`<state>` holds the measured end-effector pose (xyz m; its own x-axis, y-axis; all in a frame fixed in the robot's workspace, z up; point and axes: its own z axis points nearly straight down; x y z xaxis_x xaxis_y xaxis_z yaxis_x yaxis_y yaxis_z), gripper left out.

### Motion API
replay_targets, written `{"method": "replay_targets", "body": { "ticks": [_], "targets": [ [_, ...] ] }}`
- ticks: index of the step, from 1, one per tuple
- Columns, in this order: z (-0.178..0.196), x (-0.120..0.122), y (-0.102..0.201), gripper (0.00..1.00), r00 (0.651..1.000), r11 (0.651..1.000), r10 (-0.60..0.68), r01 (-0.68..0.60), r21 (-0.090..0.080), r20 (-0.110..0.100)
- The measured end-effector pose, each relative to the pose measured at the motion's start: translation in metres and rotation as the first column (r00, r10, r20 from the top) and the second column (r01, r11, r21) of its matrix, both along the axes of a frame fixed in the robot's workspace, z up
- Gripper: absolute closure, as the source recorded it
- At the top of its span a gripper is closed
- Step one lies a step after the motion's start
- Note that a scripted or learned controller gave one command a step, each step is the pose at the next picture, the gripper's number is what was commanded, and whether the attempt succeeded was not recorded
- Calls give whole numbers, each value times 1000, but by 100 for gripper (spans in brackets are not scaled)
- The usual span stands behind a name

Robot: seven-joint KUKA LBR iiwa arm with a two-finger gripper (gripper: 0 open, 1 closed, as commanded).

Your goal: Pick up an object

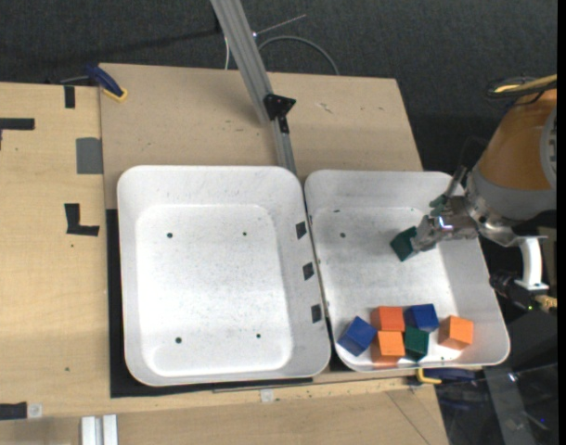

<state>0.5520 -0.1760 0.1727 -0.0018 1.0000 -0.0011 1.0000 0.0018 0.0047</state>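
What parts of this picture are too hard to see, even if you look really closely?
- The claw, camera view: small and blurred, so whether it really grips the dark green block at its tip cannot be told.
- The arm: cut off by the right edge.
- The green cube in the right bin: partly hidden behind the blue cube and orange cubes packed around it.
- The yellow thing below that bin: too small to name.

Robotics lab; plywood surface [218,119] bears two white bins [135,193], tape markers [75,219], aluminium camera strut [246,44], loose cable [302,49].
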Motion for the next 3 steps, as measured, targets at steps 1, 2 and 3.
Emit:
{"method": "replay_targets", "body": {
  "ticks": [1,2,3],
  "targets": [
    [60,10,-1,100,1000,1000,0,0,-1,1],
    [102,10,-1,100,1000,1000,0,0,0,-2],
    [87,12,54,100,1000,1000,4,-4,2,-6]
  ]
}}
